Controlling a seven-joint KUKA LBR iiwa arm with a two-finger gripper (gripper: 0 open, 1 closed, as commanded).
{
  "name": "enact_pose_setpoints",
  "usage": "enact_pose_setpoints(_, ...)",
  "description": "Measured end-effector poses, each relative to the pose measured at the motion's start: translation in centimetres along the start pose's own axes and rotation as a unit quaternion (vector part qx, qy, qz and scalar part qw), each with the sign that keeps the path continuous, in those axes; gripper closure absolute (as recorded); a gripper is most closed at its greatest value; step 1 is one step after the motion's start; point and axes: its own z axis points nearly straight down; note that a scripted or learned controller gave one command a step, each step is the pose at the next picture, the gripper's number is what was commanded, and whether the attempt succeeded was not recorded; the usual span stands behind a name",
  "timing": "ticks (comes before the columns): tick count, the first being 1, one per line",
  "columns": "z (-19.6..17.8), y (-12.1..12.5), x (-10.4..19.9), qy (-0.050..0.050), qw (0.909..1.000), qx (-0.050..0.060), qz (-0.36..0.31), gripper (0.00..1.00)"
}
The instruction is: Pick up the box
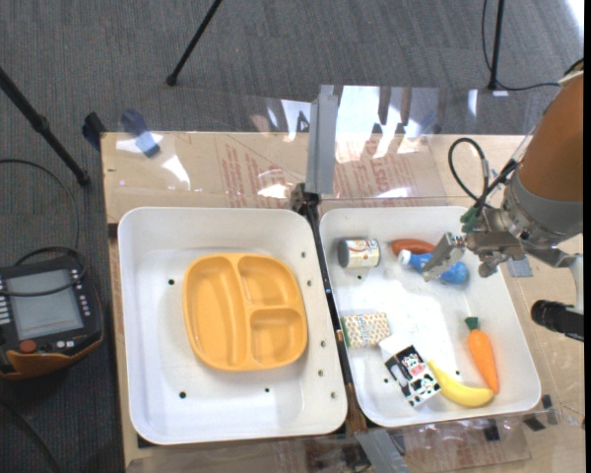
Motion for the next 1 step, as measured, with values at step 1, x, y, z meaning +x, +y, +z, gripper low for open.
enact_pose_setpoints(1, 17.83, 4.57, 3.25, 0.001, 1.0000, 0.000, -0.002, 0.00)
